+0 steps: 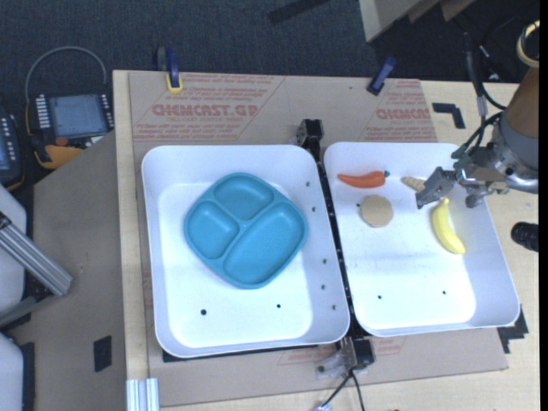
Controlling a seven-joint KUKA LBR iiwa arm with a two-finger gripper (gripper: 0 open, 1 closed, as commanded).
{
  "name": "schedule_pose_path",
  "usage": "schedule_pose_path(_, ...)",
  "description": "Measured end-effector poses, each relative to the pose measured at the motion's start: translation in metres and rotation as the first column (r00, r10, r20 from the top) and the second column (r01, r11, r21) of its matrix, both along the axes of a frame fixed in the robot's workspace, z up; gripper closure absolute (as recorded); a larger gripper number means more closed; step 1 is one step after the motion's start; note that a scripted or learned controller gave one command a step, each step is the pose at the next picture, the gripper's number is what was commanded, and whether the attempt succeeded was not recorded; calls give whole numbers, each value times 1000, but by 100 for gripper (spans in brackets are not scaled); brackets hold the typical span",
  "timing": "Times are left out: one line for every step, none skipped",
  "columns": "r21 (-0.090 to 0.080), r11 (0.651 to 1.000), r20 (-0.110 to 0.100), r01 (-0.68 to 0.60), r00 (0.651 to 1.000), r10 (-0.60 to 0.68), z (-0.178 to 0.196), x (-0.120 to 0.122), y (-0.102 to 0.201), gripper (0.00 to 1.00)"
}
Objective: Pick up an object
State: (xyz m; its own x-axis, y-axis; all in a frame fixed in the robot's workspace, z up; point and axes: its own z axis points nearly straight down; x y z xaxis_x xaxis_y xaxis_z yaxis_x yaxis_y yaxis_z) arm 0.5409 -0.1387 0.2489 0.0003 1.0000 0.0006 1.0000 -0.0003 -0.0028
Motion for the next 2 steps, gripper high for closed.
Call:
schedule_pose_path(0, 1000, 2, 0, 1000, 0, 1, 1, 0, 0)
schedule_pose_path(0, 1000, 0, 0, 1000, 0, -53, 10, -1, 0)
